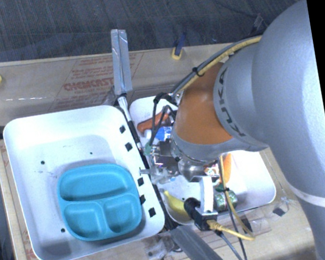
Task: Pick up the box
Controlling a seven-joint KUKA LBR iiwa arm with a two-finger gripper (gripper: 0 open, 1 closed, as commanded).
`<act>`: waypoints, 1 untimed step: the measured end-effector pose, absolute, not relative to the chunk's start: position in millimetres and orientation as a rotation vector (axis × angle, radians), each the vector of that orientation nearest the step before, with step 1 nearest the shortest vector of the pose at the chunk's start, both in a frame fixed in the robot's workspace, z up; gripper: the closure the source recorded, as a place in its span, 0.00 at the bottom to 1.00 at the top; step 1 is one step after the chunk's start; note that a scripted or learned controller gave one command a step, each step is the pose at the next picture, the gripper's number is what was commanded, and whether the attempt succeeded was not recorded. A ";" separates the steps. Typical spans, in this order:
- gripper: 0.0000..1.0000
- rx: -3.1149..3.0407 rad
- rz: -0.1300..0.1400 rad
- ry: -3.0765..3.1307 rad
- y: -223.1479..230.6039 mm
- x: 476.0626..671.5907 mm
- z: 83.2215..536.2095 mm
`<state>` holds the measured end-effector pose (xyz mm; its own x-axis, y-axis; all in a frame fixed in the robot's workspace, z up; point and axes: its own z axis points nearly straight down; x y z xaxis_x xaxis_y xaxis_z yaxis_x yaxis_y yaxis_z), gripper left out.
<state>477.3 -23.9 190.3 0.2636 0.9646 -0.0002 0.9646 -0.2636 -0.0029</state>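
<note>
- The arm is seen lowered into the right bin, at the centre-right of the frame, presumably so that something lying on its floor can be reached.
- The gripper is placed just inside the bin's left wall, close to the divide between the two bins; whether it is parted or closed cannot be told, since it is masked by the wrist hardware.
- The box cannot be picked out with certainty; a small blue patch at the upper left of the wrist may belong to it, but this is only a guess.
- Much of the right bin is covered by the arm, so its contents are largely hidden.
- A yellow object is visible below the wrist and an orange one at its right.
- A blue divided tray is lying in the left bin, lower left of the frame, well apart from the gripper.
- Crowding beneath the wrist is judged the main hindrance.
</note>
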 end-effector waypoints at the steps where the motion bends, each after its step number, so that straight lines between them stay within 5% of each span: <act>1: 1.00 -2.439 0.003 -1.978 -10.4 493.4 241.6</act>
